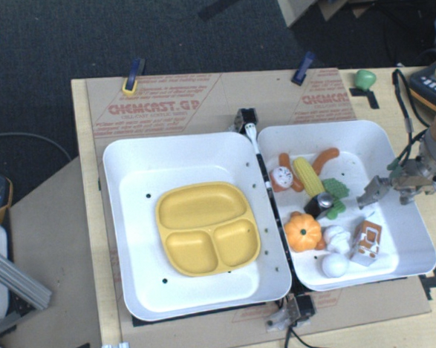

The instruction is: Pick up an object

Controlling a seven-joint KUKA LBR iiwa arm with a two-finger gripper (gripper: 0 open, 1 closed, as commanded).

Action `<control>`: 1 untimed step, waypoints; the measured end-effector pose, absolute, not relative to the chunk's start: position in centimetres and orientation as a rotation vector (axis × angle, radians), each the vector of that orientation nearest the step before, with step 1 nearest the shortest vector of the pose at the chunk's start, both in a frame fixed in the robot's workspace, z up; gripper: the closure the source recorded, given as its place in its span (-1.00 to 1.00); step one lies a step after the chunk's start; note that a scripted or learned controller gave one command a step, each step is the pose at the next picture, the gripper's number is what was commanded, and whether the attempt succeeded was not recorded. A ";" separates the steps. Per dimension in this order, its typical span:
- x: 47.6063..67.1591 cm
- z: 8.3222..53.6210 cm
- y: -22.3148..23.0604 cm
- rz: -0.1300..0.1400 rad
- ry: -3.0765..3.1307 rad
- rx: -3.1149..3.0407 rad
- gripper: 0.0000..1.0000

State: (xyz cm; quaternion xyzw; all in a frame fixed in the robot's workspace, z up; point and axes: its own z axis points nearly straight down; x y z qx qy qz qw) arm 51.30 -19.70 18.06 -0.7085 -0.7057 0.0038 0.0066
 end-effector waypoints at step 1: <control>51.7 18.8 -19.7 0.000 -2.221 -2.221 -1.00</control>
